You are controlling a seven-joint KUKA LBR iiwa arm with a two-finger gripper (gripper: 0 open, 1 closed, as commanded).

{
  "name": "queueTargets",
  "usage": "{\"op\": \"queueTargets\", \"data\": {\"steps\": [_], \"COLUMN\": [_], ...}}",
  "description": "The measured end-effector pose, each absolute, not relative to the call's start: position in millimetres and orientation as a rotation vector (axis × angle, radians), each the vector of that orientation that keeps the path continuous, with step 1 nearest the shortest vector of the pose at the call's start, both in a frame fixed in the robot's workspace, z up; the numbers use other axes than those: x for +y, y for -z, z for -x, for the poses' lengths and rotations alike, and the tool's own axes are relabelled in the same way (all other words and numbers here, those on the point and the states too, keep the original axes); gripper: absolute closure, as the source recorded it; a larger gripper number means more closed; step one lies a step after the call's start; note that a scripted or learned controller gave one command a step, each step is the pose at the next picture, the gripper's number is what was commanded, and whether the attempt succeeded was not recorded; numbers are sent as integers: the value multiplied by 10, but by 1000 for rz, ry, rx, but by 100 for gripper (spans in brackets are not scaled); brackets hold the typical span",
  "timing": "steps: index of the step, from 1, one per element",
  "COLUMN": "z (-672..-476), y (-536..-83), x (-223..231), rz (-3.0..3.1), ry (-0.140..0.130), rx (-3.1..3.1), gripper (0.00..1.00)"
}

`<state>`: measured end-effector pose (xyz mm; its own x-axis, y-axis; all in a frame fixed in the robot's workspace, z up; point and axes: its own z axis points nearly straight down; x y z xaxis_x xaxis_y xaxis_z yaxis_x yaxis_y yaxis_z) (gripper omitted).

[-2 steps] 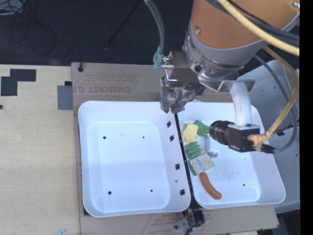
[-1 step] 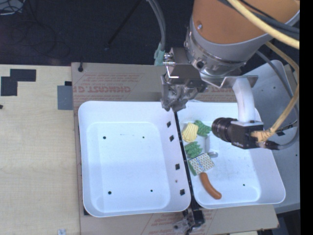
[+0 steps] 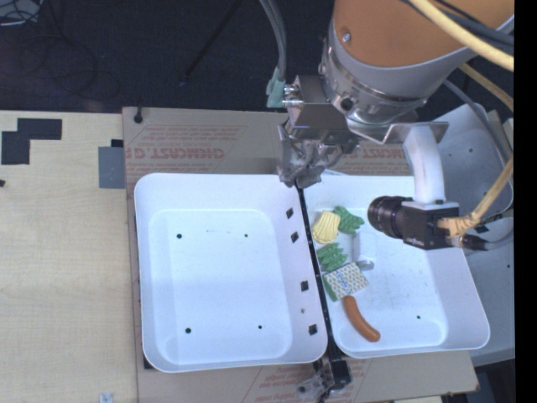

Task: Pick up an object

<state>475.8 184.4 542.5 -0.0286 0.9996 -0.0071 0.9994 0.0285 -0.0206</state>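
Observation:
In the right bin (image 3: 436, 309) lie several small toy foods: a yellow corn piece (image 3: 325, 224), a green leafy piece (image 3: 348, 218), a green pod (image 3: 331, 254), a checkered packet (image 3: 346, 280) and an orange sausage (image 3: 362, 319). My gripper (image 3: 300, 173) hangs high above the bins' far edge, near the divider between them, well clear of the objects. Nothing shows between its fingers.
The left bin (image 3: 218, 284) stands beside the right one, with a black-clipped divider (image 3: 304, 259) between them. A black camera unit (image 3: 411, 219) on a white bracket juts over the right bin. Brown cardboard lies under the bins.

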Motion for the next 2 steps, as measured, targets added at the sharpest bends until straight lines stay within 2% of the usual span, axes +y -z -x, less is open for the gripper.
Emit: {"op": "queueTargets", "data": {"steps": [1, 2], "z": [-5164, -5151], "y": [-5370, -5461], "x": [2303, 2296], "rz": [2220, 2216], "ry": [-2, -12], "rx": [-2223, -2224], "gripper": [100, 100]}}
